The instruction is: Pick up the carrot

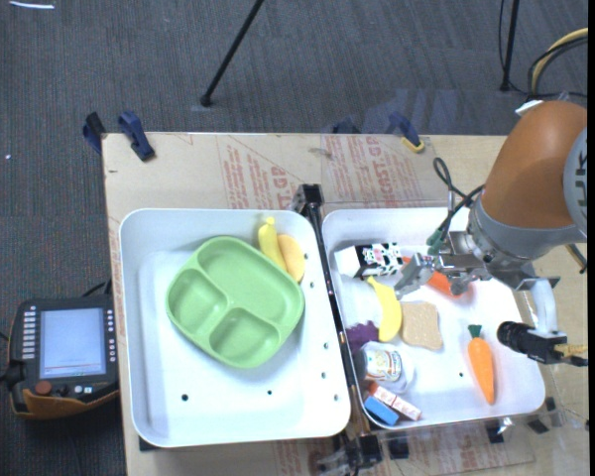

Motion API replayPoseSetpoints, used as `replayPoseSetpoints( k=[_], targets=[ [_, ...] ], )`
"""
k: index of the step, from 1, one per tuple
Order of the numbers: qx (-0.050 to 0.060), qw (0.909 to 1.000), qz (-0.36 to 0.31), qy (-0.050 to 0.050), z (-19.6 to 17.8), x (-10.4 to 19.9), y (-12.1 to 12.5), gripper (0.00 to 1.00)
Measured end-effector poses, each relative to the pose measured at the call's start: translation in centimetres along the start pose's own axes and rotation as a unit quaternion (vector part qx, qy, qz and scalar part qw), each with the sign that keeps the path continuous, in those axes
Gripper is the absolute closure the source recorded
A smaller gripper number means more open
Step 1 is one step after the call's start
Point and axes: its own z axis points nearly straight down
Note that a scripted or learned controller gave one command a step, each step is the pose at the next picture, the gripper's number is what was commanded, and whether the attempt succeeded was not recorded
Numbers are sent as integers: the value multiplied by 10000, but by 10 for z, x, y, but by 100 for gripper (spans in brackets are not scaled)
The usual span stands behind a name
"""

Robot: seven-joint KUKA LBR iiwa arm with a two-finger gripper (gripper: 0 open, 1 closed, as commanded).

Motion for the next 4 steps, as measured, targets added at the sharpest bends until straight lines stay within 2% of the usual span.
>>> replayPoseSetpoints(
  k=[1, 2, 3, 4],
  targets=[
    [-5, 9847, -1745, -9, 23, -54, -2, 0],
    [-1, 9987, -512, 4, 131, -67, -66, 0],
    [-2, 9812, -1928, 120, 130, -107, -64, 0],
    [-20, 9818, -1896, 75, 121, -110, -63, 100]
  ],
)
